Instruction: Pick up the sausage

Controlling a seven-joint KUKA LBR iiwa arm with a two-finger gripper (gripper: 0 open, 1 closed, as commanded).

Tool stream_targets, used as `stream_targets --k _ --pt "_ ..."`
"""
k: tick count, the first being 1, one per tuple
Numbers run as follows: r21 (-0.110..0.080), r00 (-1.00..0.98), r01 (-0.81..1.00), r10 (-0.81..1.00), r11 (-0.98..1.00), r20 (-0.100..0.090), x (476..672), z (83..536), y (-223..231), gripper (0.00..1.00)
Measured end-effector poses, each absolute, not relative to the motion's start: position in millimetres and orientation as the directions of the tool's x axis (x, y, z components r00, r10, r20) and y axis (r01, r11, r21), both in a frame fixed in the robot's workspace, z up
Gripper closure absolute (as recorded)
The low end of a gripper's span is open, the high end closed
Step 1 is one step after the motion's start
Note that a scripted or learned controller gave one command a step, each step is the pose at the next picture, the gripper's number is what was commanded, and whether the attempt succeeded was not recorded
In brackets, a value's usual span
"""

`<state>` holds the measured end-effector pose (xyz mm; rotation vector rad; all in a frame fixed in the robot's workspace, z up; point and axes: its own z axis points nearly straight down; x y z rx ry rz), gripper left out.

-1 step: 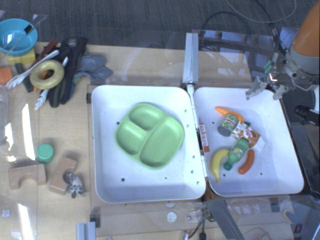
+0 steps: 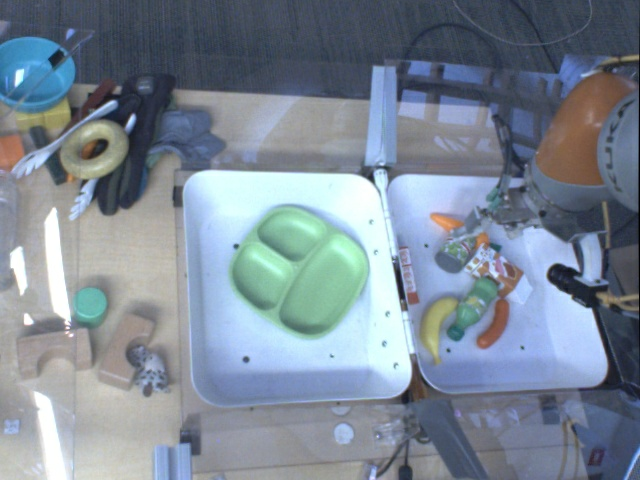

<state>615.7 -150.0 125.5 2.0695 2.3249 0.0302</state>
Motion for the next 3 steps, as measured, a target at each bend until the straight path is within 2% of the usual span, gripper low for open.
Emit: stream_targets --k 1,2,3 --pt "0.012 -0.441 0.897 0.897 0.441 -0.010 555.3 91 -192 0.00" --pt "0.012 -0.462 0.887 0.887 0.462 -0.011 517.0 90 -205 0.00" --pt "0.008 -0.311 0.950 0.950 0.311 -0.003 572.4 126 -136 0.00"
